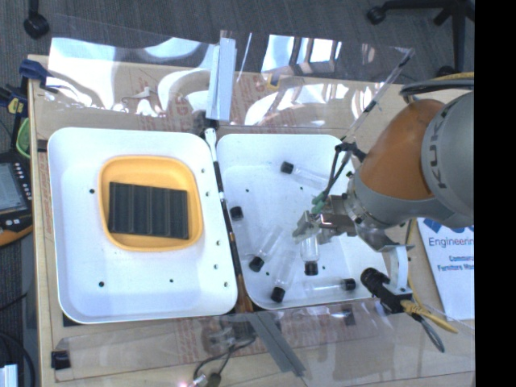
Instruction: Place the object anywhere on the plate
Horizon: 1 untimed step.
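Gripper low in the right bin, finger state impossible to tell, hanging just above a clear black-capped vial, more vials scattered nearby, yellow plate with a dark ridged insert in the left bin

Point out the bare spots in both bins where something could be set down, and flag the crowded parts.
Left bin: bare white floor rings the yellow plate, widest along the near edge. Right bin: bare patch at the far left corner, beside the divider. Its near half is crowded with clear vials, and the claw hangs over them.
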Each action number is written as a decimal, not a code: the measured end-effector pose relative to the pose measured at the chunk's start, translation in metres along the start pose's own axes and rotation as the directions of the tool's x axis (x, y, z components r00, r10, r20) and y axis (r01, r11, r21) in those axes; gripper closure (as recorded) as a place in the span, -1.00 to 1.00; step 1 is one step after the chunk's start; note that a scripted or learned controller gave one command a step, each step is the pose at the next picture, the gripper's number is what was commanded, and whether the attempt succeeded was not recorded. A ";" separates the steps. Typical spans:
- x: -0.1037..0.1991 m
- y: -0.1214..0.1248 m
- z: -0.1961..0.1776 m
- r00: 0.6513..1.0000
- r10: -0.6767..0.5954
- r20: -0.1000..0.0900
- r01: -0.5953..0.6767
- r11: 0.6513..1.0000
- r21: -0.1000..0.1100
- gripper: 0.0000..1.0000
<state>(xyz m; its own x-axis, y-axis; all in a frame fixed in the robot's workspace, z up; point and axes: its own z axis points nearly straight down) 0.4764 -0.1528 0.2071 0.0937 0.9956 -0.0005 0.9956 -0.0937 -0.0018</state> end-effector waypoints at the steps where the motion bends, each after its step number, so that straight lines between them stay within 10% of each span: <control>1: 0.083 -0.008 -0.018 0.979 -0.206 -0.002 0.206 0.979 0.002 1.00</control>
<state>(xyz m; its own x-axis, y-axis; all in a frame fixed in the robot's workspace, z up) 0.4766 -0.0699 0.2253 -0.1130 0.9936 0.0018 0.9936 0.1130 -0.0042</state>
